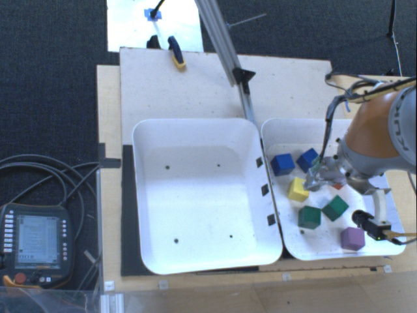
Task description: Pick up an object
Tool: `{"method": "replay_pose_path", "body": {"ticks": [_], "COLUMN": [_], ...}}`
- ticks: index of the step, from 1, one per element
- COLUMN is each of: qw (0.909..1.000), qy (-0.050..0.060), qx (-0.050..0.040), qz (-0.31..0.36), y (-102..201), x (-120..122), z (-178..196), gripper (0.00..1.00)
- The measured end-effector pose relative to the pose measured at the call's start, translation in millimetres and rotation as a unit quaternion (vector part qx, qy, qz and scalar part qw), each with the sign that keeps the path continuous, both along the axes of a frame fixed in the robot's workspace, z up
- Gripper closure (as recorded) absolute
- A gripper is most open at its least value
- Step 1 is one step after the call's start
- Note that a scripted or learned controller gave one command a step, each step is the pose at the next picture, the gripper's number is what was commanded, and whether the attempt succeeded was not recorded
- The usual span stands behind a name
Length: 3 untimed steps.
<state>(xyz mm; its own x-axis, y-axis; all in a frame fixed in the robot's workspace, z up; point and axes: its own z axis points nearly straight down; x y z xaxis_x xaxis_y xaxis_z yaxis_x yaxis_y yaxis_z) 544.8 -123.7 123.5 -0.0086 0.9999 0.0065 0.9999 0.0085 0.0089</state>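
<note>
Where gripper (315,178) hovers, matte cubes.

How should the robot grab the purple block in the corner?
Probably from straight above, pinching two opposite flat sides of the purple block. It sits apart from the green blocks, so fingers have room around it, though the bin's rim lies close on its near side, so I'd close across the other pair.

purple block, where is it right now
The purple block lies in the right bin, near its front right corner, to the right of the two green blocks and apart from them.
</note>
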Motion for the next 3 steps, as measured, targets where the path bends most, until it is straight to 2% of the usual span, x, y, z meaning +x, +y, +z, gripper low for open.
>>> {"method": "replay_pose_path", "body": {"ticks": [1,2,3], "qw": [1.0,1.0,1.0], "qy": [0.001,0.001,0.001], "qx": [-0.004,-0.0043,-0.0041], "qz": [-0.002,-0.003,-0.002], "y": [-0.5,-7.5,-8.0], "x": [3.8,-1.8,-0.2], "z": [43.5,94.2,126.6], "gripper": [1.0,1.0,1.0]}}
